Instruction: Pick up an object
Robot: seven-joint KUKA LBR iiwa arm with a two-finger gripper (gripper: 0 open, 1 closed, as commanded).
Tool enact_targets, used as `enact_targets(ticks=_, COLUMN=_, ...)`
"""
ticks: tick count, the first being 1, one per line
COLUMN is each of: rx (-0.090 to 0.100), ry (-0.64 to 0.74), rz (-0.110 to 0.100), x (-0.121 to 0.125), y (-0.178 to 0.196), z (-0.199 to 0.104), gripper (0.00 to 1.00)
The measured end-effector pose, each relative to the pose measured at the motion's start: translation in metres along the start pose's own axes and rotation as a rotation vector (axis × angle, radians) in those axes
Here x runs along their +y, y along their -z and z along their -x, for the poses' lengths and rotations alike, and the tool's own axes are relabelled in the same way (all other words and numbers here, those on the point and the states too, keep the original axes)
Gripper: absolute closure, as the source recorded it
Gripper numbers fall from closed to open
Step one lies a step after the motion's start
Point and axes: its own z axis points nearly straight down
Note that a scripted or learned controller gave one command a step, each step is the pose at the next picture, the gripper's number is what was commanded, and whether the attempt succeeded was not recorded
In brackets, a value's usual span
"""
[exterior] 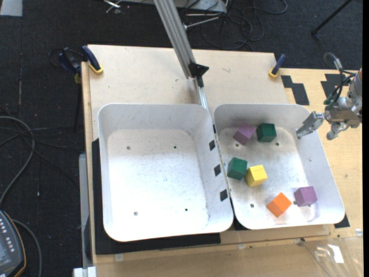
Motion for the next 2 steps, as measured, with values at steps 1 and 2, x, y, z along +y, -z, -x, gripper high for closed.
enact_targets(ticks=1, rx=-0.001, ry=0.004, rz=0.002, x=0.001, y=0.01, z=0.0, gripper=1.0)
enact_targets(ticks=2, rx=0.003, ry=0.0, rz=-0.006, x=0.029, y=-0.107, z=0.009, gripper=1.0)
